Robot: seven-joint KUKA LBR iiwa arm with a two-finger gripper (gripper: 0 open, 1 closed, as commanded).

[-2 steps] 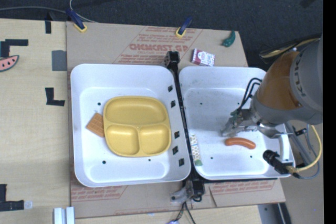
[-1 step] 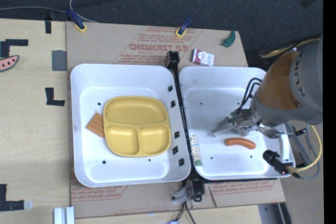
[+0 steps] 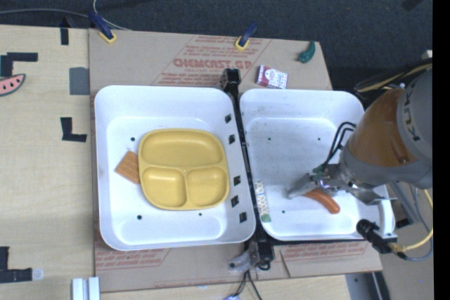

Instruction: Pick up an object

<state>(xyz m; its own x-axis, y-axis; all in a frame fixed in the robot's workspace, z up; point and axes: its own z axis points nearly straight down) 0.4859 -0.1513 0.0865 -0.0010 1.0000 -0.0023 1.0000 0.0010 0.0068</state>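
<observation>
Sausage-shaped orange object (image 3: 324,201) is lying on the floor of the right bin (image 3: 295,105), near its front wall, long axis running left-back to right-front. Gripper (image 3: 304,187) is sitting just beside its left end, fingers spread apart, gripping nothing. Across the divider, a yellow sectioned plate (image 3: 184,168) is resting in the left bin (image 3: 112,151), covering part of a tan cracker-like piece (image 3: 128,166). Nothing is obstructing the approach.

The yellow divided plate (image 3: 184,168) covers most of a tan, cracker-like piece (image 3: 128,166), leaving one corner out at its left. The arm's wrist hides the right end of the orange sausage-shaped object (image 3: 325,201). The arm (image 3: 394,140) runs off the right edge; the print on the small red packet (image 3: 271,77) is too small to read
</observation>
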